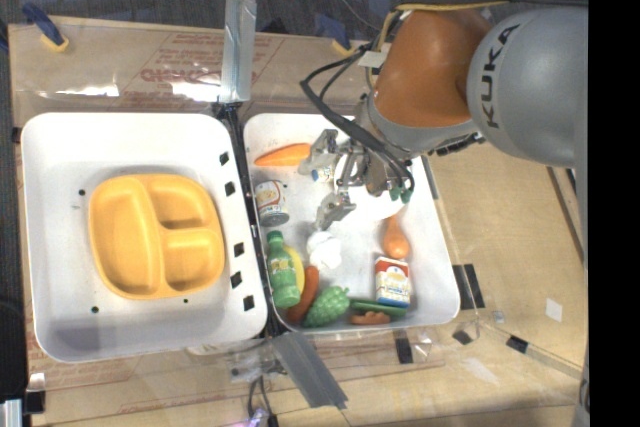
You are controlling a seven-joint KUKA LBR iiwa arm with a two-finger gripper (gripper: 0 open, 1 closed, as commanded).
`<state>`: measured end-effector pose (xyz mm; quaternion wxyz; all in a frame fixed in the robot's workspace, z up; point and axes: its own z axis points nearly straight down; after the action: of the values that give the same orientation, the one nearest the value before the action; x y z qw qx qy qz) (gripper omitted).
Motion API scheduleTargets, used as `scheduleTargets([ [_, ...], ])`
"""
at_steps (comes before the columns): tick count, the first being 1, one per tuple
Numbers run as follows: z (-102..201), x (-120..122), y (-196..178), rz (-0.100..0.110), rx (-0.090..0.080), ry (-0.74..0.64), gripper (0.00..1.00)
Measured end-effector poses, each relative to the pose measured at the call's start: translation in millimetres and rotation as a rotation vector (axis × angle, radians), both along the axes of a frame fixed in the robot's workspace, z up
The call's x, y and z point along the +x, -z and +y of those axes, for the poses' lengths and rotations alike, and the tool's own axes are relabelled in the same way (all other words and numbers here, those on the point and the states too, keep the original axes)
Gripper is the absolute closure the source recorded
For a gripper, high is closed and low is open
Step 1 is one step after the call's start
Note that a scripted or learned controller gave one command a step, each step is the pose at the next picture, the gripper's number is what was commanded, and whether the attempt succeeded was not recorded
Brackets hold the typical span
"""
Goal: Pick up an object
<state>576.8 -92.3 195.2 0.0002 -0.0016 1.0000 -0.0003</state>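
My gripper point(345, 187) hangs over the middle of the right bin point(432, 290), below the grey arm with its orange band. Its fingers are spread apart and nothing sits between them. Just below them lies a white crumpled object point(324, 250). An orange carrot point(283, 155) lies at the bin's far left. A small can point(270, 200) stands left of the gripper. Along the near side lie a green bottle point(283, 275), a yellow item point(296, 265), a red sausage point(305, 290), a green bumpy toy point(328, 307), a small carton point(394, 282) and an orange egg-shaped piece point(397, 237).
The left bin point(60, 145) holds a yellow divided tray point(155, 235). A grey taped divider point(238, 45) runs between the bins at the back. Black cables point(330, 95) loop from the arm over the right bin's far edge.
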Motion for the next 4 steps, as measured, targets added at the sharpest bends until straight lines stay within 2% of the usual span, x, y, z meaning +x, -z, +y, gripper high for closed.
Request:
scheduleTargets([
  [1,-65,-18,42,0.002,0.000,0.146,0.00],
  [2,-6,-31,102,-0.005,-0.009,0.000,0.00],
  [3,-10,21,101,-0.003,-0.009,-0.286,0.00],
  [4,-24,-28,69,-0.003,-0.001,-0.301,0.00],
])
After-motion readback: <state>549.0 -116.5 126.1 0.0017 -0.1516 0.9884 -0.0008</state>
